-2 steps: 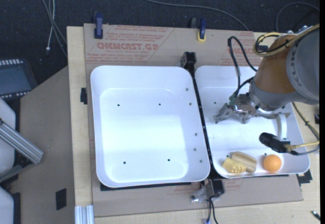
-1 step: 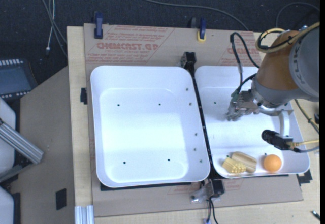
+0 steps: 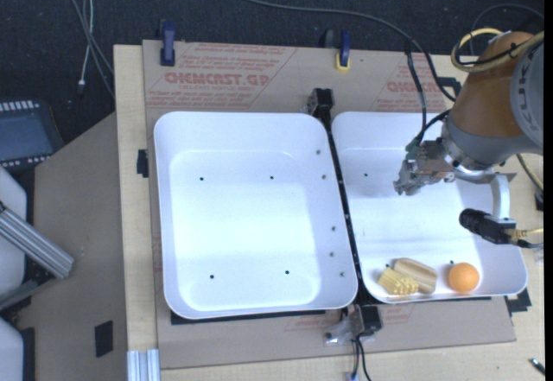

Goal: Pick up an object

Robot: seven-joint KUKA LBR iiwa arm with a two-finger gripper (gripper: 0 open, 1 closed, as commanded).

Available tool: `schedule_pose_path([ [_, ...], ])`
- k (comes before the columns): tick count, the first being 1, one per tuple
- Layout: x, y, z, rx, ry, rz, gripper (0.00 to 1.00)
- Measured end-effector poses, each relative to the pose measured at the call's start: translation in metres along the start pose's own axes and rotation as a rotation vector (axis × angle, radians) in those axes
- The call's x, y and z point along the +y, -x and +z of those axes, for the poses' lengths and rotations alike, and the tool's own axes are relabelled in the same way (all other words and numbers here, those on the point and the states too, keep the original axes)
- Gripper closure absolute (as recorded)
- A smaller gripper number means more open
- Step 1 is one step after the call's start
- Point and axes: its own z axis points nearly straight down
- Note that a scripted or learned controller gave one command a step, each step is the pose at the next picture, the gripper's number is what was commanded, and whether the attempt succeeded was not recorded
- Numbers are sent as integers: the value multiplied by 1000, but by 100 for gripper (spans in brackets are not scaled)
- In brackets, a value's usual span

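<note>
My gripper (image 3: 409, 183) hangs over the upper middle of the right bin (image 3: 380, 224), reaching in from the right on the grey and orange arm. Nothing shows between its fingertips. At the bin's near edge lie three objects: a yellow corn cob (image 3: 397, 284), a tan bread roll (image 3: 416, 269) just behind it, and an orange ball (image 3: 464, 277) to their right. All three rest well below the gripper, apart from it.
The left bin (image 3: 173, 224) stands beside the right one, with a black clamp (image 3: 321, 100) between them at the far edge. A black cable end (image 3: 484, 225) juts over the right bin from the arm side. Blue clamps (image 3: 168, 42) hold the board at the back.
</note>
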Motion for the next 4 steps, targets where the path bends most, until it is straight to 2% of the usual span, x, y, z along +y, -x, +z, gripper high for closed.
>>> schedule_pose_path([
  [2,4,2,-124,0,3,-1,100],
  [4,0,-114,-119,2,-3,-5,100],
])
